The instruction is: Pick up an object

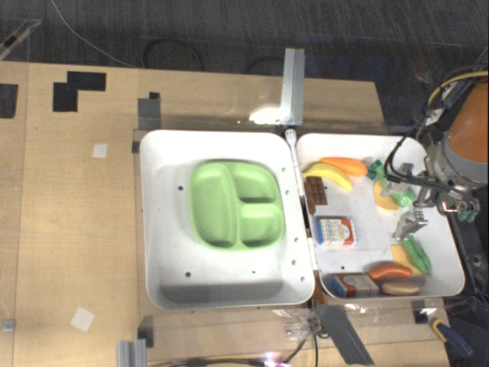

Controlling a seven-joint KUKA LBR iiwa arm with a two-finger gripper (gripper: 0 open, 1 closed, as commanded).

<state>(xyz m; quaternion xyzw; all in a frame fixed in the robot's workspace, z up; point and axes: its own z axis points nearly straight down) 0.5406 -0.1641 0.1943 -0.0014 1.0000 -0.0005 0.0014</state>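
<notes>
On the desk [69, 228], the left bin [164, 205] holds a green divided tray [233, 203]. The right bin [451, 270] holds a banana [330, 177], a carrot [345, 164], a chocolate bar [316, 192], a small carton [335, 231] and a hot dog [394, 273]. The jaws [411, 224] hang over its right side, above a green pepper [417, 254].

The arm [466, 140] is grey with a broad orange band above the wrist, rounded like a dome from this angle. Black cables [405, 147] loop out from the wrist housing, and a yellowish cable curves along the upper side. The wrist section is silvery grey metal, ending in a small metallic gripper [412, 224] with pale, shiny fittings.
</notes>
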